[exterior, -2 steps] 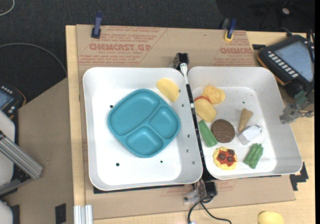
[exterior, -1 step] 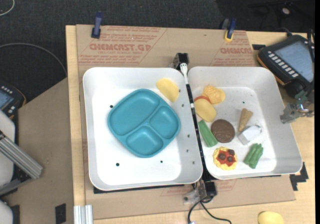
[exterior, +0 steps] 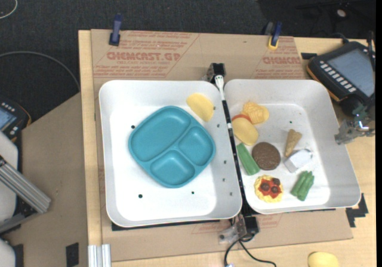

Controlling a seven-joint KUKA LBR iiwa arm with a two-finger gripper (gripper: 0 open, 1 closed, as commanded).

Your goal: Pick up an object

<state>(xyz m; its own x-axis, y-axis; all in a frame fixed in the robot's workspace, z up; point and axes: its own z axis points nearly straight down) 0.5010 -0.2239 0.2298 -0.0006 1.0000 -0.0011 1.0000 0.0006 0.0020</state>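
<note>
The left bin [exterior: 119, 140] holds a blue divided plate [exterior: 170, 146] and a yellow lemon-like toy [exterior: 201, 106] near its far right corner. In the right bin [exterior: 316, 104] lie several toy foods. Among them are a yellow lumpy piece [exterior: 255, 112], a yellow and red piece [exterior: 243, 130] and a green pod [exterior: 246, 158]. Closer to the bin's middle lie a brown round patty [exterior: 265, 155], a tan cone [exterior: 292, 140] and a white block [exterior: 298, 159]. At the near side are a small pizza-like disc [exterior: 268, 188] and a green vegetable [exterior: 302, 184].
A black hand-held control unit [exterior: 345, 71] lies beyond the right bin's far right corner. A small grey metal piece [exterior: 351, 128] sits just outside that bin's right rim. A yellow object [exterior: 322, 258] rests on the bench at the bottom right. Clamps hold the cardboard's far edge.
</note>
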